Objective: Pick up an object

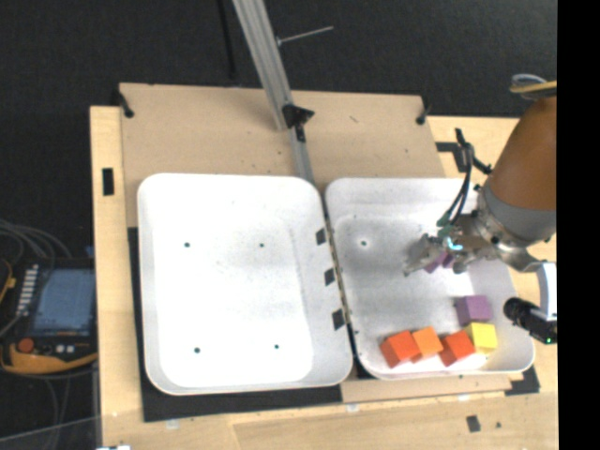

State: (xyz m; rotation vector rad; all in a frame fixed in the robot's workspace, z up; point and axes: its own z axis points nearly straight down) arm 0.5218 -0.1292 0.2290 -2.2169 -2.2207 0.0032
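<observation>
My gripper (435, 256) hangs over the middle of the right bin (375, 214), reaching in from the right. A small purple block (435, 262) shows between its fingers, which are shut on it. Along the bin's near edge lie a second purple block (473, 307), a yellow block (484, 336), a red block (457, 347), an orange block (427, 340) and a red-orange block (401, 348).
The left bin (230, 279) sits beside the right one, with small black clips (330, 276) along their shared edge. A slanted metal pole (267, 54) rises from the back of the bench. A teach pendant (52, 307) lies at the far left.
</observation>
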